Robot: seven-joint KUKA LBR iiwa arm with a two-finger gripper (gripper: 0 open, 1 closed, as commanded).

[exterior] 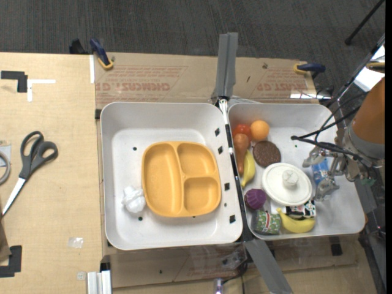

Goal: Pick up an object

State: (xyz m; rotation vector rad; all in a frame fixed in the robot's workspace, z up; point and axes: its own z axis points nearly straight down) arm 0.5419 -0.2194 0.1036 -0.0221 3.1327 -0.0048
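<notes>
Nearest lay a banana (298, 223) and a white lid (286, 184) in the right bin (343, 225), well apart from the gripper (324, 175). Hovered over a blue item (320, 174); finger state could not be told. Risked a missed grasp from clutter crowding farther fruit (260, 130).

Right bin (343, 112): holds a crowded pile along its left side.
White lid (286, 184): round, knob up, mid-bin, lying flat.
Brown disc (267, 153): just above lid, touching it.
Orange (260, 129) + tomato (242, 129): top-left corner, side by side.
Bananas: one (248, 168) upright along left wall; one (297, 223) below lid.
Purple item (255, 198): left of lid.
Green packet (267, 222): bottom-left.
Blue-white obj (320, 171): right of lid, too unclear to ID.
</notes>
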